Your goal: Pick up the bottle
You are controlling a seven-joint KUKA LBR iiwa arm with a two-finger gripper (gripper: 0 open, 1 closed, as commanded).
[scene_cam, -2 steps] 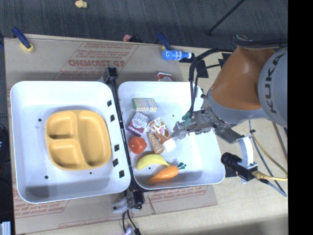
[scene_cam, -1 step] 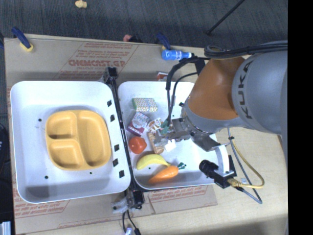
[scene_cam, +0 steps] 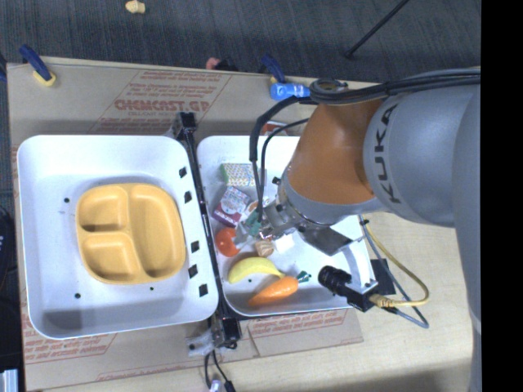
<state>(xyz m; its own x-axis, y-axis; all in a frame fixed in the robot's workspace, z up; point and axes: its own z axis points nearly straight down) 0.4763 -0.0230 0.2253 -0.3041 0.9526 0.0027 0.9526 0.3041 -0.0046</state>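
Even overhead light, soft shadows (slightly blurry throughout), floor dim

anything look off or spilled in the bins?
Nothing looks spilled or broken. The right bin is crowded: a banana, a carrot, a tomato and some packets lie jumbled by the arm. The yellow divided plate lies flat in the left bin. One small yellow scrap lies on the floor beyond the bench.
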